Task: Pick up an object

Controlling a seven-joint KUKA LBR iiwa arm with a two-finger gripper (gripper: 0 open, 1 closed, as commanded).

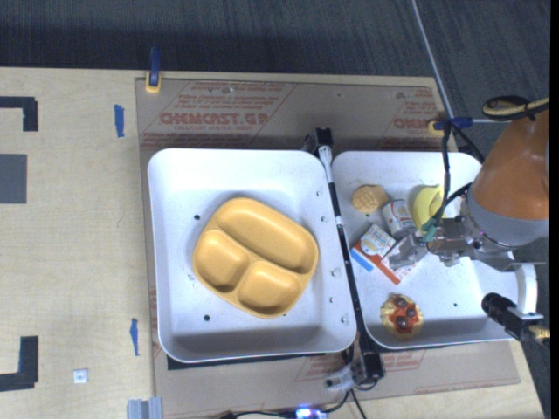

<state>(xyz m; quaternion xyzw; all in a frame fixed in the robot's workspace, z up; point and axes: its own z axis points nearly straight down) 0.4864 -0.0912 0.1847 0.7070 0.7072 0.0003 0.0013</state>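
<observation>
Claw [417, 244] low in right bin [454, 326], among packet [377, 243], banana [426, 203] and cookie [369, 199]. Finger spread: cannot tell. Yellow tray [253, 256] in left bin [175, 234].

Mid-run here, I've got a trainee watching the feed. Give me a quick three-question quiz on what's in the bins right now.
1. True or false: the yellow divided tray lies in the right bin.
2. Which item sits nearest the right bin's front edge?
A. banana
B. pizza-like toy
C. cookie
3. Fill in: the end effector is over the ___ bin.

Key:
1. False, it lies in the left bin.
2. B.
3. Right.
</observation>
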